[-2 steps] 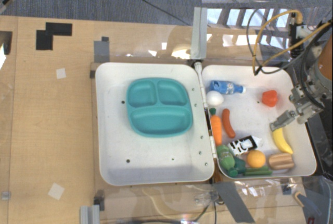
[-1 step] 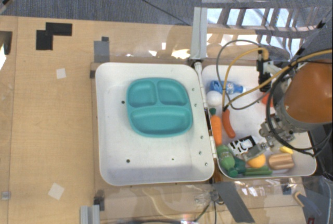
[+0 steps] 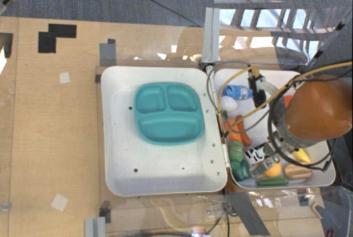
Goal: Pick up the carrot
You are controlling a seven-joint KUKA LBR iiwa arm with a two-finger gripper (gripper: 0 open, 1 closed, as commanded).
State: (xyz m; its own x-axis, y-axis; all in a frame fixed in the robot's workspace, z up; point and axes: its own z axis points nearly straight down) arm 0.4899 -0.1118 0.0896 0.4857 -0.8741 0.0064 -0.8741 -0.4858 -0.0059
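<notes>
The carrot (image 3: 237,127) is an orange piece lying near the left wall of the right bin (image 3: 329,178), among other toy foods. My gripper (image 3: 257,156) hangs low in this bin under the grey arm and its orange band (image 3: 319,109). It is a little to the right of the carrot and nearer the front, over a green piece (image 3: 237,154). I see nothing of the carrot in the gripper. The arm hides the bin's right half.
The left bin (image 3: 127,175) bears a teal divided plate (image 3: 168,112). Around the carrot lie a white egg (image 3: 228,103), a blue bottle (image 3: 237,91), a yellow banana (image 3: 301,156), a tan piece (image 3: 298,173) and a green pod (image 3: 276,181). Cables (image 3: 242,79) loop over the bin's back.
</notes>
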